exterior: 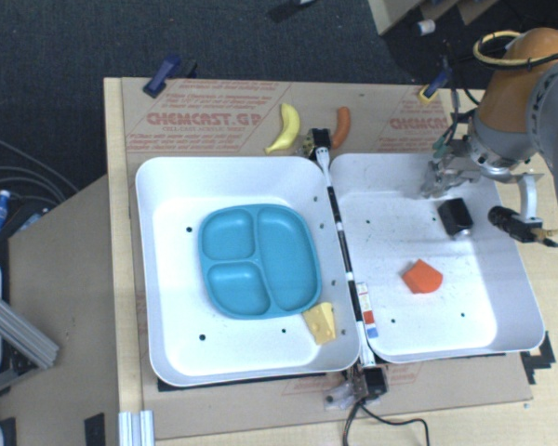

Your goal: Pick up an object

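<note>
Fingers (437, 182) just beside black block (456, 216).

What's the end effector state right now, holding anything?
End effector: cannot be told. It sits over the back of the right bin, nothing visibly held; the black block lies just in front of it.

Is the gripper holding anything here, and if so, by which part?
Cannot be told. The gripper sits over the right bin's far edge; the black object and orange block lie apart from it.
</note>
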Available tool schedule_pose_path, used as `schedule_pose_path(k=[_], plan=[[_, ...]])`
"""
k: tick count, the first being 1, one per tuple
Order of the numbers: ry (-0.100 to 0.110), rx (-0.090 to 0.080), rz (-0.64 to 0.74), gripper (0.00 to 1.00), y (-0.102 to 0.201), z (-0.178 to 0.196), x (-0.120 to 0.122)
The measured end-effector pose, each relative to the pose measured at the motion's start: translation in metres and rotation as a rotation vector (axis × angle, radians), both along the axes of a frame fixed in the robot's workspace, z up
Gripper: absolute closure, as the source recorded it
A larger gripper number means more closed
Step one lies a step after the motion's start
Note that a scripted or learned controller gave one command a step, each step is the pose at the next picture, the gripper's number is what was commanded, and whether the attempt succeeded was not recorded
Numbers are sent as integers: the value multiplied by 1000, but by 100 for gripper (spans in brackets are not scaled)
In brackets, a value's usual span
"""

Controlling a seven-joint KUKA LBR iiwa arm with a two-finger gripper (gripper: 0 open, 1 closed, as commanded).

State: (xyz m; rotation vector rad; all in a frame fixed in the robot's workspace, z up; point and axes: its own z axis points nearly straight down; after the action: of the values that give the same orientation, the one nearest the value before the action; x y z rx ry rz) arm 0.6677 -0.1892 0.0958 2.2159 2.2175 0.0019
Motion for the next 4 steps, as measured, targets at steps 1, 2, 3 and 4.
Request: schedule_pose_path(k=[1, 2, 3, 4], plan=[[1, 0, 0, 0, 0, 0, 0], [7, 4, 0, 0, 1, -11, -1], [4, 2, 1, 100, 1, 0, 0], [4, 2, 1, 0, 2, 0, 0]])
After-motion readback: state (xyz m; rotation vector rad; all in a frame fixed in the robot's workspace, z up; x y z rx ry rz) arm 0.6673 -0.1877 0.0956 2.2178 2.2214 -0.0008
